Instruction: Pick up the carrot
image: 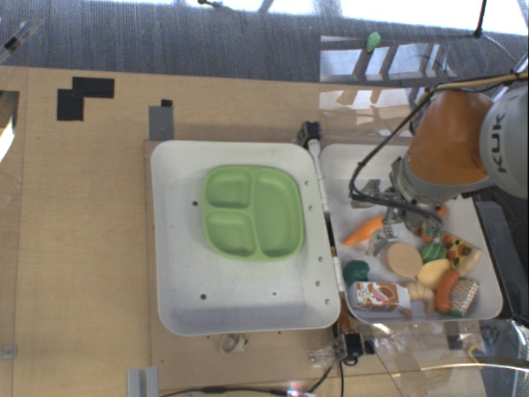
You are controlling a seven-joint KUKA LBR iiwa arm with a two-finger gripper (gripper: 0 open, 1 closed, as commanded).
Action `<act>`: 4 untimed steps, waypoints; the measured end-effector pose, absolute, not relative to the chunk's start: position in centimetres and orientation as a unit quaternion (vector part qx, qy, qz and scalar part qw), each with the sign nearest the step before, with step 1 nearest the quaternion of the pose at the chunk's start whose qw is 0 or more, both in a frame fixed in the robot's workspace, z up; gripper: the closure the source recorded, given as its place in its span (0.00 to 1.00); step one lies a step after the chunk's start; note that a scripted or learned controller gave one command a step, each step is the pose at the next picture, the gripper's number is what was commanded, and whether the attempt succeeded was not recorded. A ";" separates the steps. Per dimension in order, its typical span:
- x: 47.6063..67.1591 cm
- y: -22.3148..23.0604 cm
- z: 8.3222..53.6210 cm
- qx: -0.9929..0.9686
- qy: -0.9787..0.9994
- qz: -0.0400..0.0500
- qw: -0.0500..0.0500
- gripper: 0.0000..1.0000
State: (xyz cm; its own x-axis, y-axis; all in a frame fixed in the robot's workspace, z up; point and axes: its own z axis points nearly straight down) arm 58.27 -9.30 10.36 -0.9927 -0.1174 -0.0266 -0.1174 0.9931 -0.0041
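Left bin [178, 246] is carrying a green divided plate [251, 212] at its centre. Right bin [347, 160] is carrying the clutter and the arm [450, 139], which is reaching in from 3 o'clock with its orange band sitting over the bin's upper middle.

Gripper [387, 240] is pointing down near the bin's centre. Its metal fingers are appearing slightly parted, with nothing visibly between them; the arm body is hiding much of the mechanism, so that reading is tentative.

Carrot [364, 231] is lying at 9 o'clock from the gripper, just beside it, tilted with its thick end up toward 2 o'clock. Whether a finger is touching it: cannot tell.

Other items are crowding the 5 o'clock side: a tan disc [404, 260], a dark green piece [356, 270], a small carton [378, 296].

Judgement: the approach step is in hand; no grasp yet. The next move is calling for a short shift toward 9 o'clock, straddling the carrot across its narrow width, then closing.
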 end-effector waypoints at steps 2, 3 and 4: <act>53.3 -12.2 9.0 0.274 0.962 0.000 0.007 0.00; 53.8 -12.0 10.3 0.270 0.963 0.002 0.013 1.00; 49.3 -9.3 9.1 0.311 0.950 -0.002 0.014 1.00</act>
State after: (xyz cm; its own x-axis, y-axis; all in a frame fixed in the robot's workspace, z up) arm 49.33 -9.27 9.13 -0.8067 0.5904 -0.0276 0.5905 0.8070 0.0044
